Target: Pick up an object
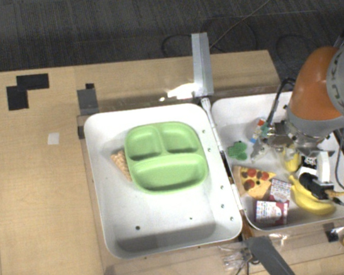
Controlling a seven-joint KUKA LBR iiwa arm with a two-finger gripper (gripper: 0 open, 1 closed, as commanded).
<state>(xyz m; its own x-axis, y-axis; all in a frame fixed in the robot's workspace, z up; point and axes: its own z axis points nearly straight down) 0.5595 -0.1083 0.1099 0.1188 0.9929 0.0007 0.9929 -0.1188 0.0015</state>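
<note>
Nearest me, at the right bin's (220, 115) six o'clock edge, lay a small maroon-and-white carton (270, 211), with a yellow plastic banana (308, 196) just beside it toward three o'clock. Just beyond the carton, at its twelve o'clock, lay a toy pizza slice with red dots (255, 180). Farther in, a green toy vegetable (238, 150) rested near the bin's nine o'clock wall. The grey arm's tool (278, 139) hung low over the middle of that bin, above the clutter; whether it was parted or closed, I could not tell. In the left white bin (165, 227) a green three-compartment plastic plate (164, 155) lay on a tan waffle-like piece (120, 163). The wooden worktop (35, 204) stretched toward nine o'clock.
</note>
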